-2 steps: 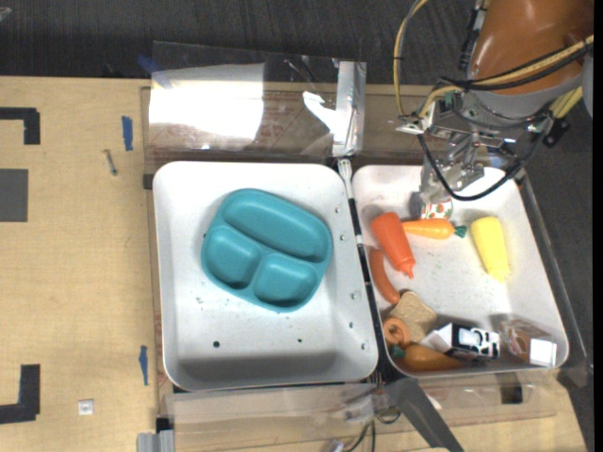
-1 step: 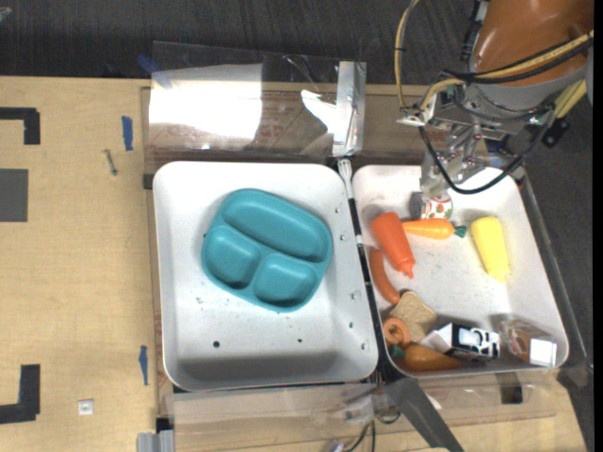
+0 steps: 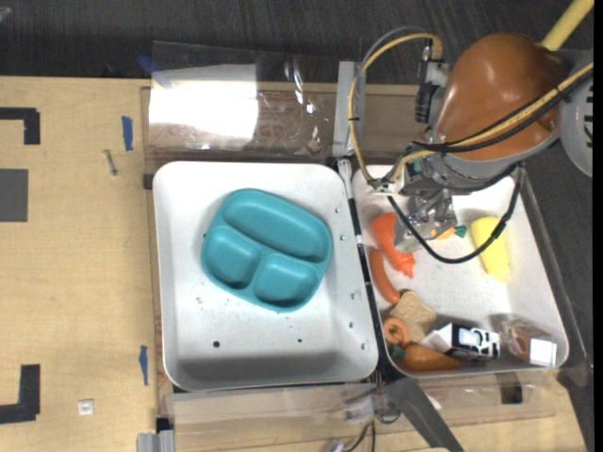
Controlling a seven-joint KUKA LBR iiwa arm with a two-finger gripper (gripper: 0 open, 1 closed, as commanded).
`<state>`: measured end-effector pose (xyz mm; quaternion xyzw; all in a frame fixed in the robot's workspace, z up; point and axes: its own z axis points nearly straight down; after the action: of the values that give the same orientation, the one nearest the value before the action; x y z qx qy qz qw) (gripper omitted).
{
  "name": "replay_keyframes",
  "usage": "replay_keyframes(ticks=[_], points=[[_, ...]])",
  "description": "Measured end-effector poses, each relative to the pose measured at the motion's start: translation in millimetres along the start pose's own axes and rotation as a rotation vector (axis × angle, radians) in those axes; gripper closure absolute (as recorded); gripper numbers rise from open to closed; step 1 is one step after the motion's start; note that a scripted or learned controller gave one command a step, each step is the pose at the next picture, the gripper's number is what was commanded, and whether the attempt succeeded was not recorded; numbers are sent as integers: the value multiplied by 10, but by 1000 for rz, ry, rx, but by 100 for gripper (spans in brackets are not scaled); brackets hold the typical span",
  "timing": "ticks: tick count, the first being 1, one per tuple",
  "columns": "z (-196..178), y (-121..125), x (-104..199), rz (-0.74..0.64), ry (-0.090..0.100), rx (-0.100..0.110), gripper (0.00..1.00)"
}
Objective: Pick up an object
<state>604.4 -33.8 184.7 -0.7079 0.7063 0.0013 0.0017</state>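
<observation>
the gripper (image 3: 426,217) is being held low in the right bin (image 3: 539,295), just beside an orange toy (image 3: 386,243) lying by the bin's left wall, its grip hidden from sight.

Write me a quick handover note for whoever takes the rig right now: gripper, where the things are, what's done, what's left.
Gripper: low in the right bin, beside the orange toy; grip state unclear.
Right bin: orange toy by the left wall, yellow piece to the right, a brown piece and small items along the front edge.
Left bin: teal divided plate.
Done: arm positioned over the objects.
Left: nothing visibly lifted; the pick remains.
</observation>
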Motion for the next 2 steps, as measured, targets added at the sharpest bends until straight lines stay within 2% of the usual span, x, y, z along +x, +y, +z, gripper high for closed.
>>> replay_keyframes(ticks=[1,2], points=[[-6,315,0,-423,1,-1,100],[-607,-463,-177,-453,1,6,100]])
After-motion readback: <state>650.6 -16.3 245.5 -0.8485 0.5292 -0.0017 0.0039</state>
